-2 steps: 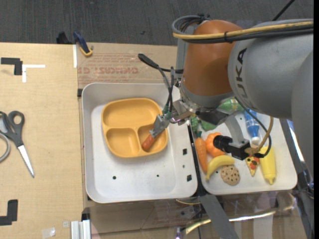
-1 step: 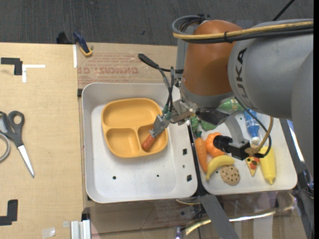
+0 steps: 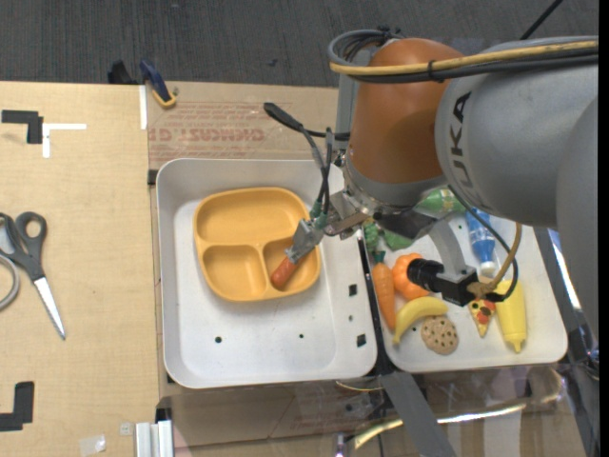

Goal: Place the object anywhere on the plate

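Inspector: Orange hot dog [image 3: 283, 272], position?

Arm: It lies in the lower right compartment of the yellow plate [image 3: 228, 227], in the left bin [image 3: 247, 350].

Inspector: Your jaws?

Arm: My gripper [image 3: 304, 243] sits over the hot dog's upper end, touching it. Jaws narrow, but whether they clamp it I cannot tell.

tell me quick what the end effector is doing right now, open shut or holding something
End effector: over the yellow plate, its tip at a hot dog lying in the plate's lower right compartment; open or shut cannot be told from this view.
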{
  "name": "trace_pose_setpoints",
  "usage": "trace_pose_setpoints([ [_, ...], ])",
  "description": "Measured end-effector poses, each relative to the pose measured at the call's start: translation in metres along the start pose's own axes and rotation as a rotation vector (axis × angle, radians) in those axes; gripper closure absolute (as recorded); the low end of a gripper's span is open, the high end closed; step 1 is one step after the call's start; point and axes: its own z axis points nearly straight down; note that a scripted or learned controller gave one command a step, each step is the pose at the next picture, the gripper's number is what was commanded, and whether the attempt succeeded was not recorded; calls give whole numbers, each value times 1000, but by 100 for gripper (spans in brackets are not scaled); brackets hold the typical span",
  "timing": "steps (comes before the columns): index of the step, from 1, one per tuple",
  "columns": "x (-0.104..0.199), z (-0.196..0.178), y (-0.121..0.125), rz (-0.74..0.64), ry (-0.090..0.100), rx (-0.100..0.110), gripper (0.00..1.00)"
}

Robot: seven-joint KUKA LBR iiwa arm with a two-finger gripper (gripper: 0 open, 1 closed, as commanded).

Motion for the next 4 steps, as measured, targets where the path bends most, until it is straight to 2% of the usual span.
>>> trace_pose_setpoints([
  [4,0,0,0,0,0,0,0],
])
